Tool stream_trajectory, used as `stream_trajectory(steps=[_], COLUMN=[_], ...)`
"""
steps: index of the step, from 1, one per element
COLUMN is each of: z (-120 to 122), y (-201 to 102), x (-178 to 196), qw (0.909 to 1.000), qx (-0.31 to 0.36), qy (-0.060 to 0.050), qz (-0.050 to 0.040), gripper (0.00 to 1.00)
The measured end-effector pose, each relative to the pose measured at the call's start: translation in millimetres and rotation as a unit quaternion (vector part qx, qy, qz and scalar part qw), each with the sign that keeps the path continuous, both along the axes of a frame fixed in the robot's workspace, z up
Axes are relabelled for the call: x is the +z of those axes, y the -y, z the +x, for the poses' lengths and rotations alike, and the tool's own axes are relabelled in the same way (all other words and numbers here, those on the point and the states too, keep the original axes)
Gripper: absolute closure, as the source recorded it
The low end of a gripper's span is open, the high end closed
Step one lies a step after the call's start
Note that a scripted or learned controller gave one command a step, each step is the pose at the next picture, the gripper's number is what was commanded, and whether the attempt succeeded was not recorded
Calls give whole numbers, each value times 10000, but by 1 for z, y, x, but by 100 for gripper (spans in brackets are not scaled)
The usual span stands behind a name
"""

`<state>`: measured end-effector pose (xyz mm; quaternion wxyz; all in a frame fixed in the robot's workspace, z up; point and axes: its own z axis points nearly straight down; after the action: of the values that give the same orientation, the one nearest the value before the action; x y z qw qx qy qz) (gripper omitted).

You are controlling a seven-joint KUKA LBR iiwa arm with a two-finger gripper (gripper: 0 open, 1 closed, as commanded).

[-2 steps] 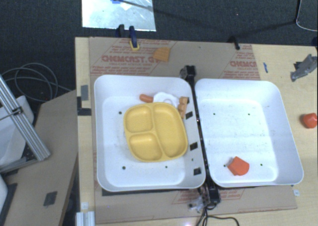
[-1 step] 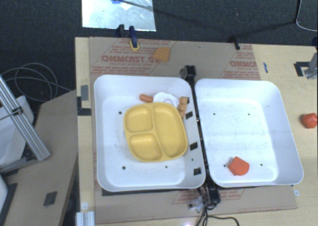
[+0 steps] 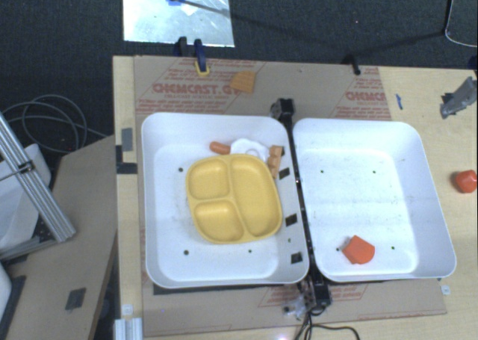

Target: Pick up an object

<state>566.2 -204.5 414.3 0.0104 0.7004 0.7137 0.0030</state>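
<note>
One orange block (image 3: 358, 249) — one yellow tray (image 3: 233, 199)

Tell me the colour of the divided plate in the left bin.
Yellow divided plastic plate, seen in the camera view.

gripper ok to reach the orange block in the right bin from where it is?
Probably yes. The orange block lies alone on the right bin floor, near its front edge, with nothing over or beside it. The gripper sits at the right edge, beyond the bin's far corner, path unobstructed.
</note>
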Motion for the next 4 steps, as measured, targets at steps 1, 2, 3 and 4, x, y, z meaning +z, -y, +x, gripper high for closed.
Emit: stream_trajectory(steps=[1, 2, 3, 4], z=[1, 1, 2, 1], y=[0, 0, 0, 0], x=[12, 11, 23, 23], qw=[10000, 10000, 10000, 10000], qx=[25, 24, 49, 48], qy=[25, 20, 44, 40], qz=[-12, -12, -24, -24], gripper=[100, 0, 100, 0])
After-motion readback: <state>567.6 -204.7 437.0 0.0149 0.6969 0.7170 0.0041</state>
